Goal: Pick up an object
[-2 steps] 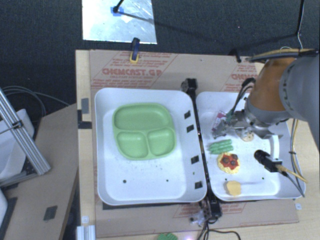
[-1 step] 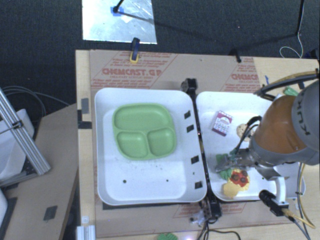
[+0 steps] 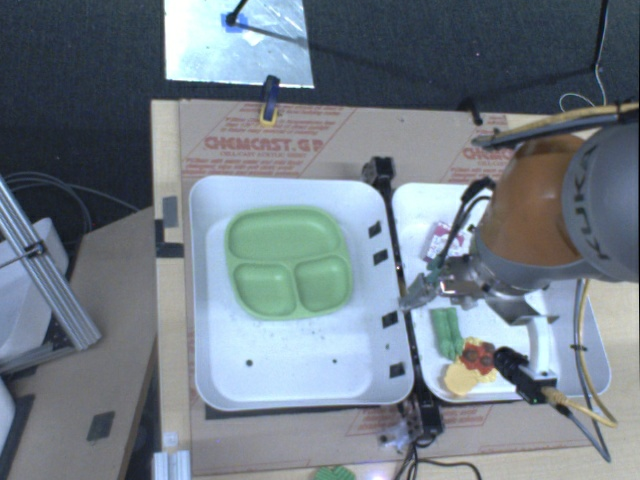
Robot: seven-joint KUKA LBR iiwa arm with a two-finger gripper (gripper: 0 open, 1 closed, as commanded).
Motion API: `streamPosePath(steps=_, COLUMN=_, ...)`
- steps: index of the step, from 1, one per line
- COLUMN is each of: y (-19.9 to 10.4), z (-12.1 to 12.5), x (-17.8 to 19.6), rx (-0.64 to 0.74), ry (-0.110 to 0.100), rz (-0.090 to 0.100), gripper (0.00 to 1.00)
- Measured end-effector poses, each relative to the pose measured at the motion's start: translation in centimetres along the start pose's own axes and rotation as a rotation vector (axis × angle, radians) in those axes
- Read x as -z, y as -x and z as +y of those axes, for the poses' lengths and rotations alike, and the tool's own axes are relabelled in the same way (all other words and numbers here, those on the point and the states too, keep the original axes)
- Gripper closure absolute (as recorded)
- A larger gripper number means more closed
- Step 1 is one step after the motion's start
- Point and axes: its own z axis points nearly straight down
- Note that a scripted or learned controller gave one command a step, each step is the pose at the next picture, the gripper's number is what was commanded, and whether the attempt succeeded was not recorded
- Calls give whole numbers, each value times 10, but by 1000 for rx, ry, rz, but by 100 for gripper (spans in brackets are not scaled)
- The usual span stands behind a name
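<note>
Arm (image 3: pixel 545 218) over right bin (image 3: pixel 598 368); gripper (image 3: pixel 425 288) at the bin's left rim, finger state indiscernible. Green toy (image 3: pixel 446 331) and yellow toy (image 3: pixel 466 366) lie near the front edge. Left bin (image 3: pixel 290 368) holds green tray (image 3: pixel 289 261), its front half open.

Grey arm (image 3: pixel 600 203) (orange band, black cables)

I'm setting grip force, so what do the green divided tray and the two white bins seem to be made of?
The green divided tray looks like moulded plastic with a smooth, matte finish: even colour, rounded compartment walls, soft highlights. The left white bin and the right white bin look like thin formed plastic, slightly glossy, with rounded corners and raised rims, though coated metal cannot be ruled out.
</note>
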Motion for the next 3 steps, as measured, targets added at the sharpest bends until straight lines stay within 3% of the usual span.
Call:
streamPosePath(steps=1, y=142, z=20, x=59, rx=-22, ry=0, rz=-12, gripper=0)
streamPosePath(steps=2, y=73, z=6, x=9, rx=-6, ry=-12, rz=0, gripper=0)
streamPosePath(steps=3, y=76, z=6, x=11, rx=-10, ry=-9, rz=-3, gripper=0)
